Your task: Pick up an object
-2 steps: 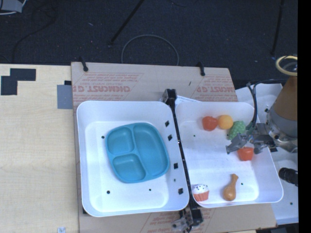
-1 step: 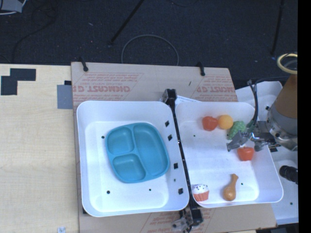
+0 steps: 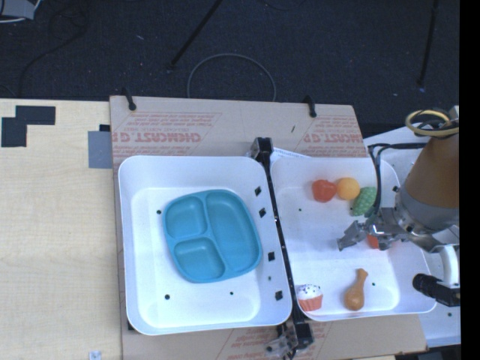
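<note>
End effector (image 3: 360, 236) sits low inside the right bin (image 3: 330, 306), reaching in from the right on the grey arm (image 3: 435, 178), whose orange band shows above the wrist. Its grey metal parts hang over bare white floor near the bin's right side, with a small red patch just beside them; whether that is a toy or part of the tool cannot be told. How far the tool is spread also cannot be told, and nothing is clearly in its grasp.

Loose toys lie scattered in this right bin, likely tipped in at random to give the arm varied targets. A red toy (image 3: 323, 190) and an orange ball (image 3: 347, 187) touch each other near the back wall, with a green toy (image 3: 365, 200) just beside the ball and closest to the end effector. Toward the front lie a drumstick (image 3: 356, 290) and a cupcake (image 3: 309, 297), near each other at the front wall.

Across the divider, the left bin (image 3: 142, 193) holds a blue divided plate (image 3: 211, 235) lying flat at its middle. Both bins rest on cardboard (image 3: 225, 130) laid over the worktop (image 3: 52, 231).

Judging by position, the pick looks aimed at the green toy or the spot just below it, and is not yet done.
</note>
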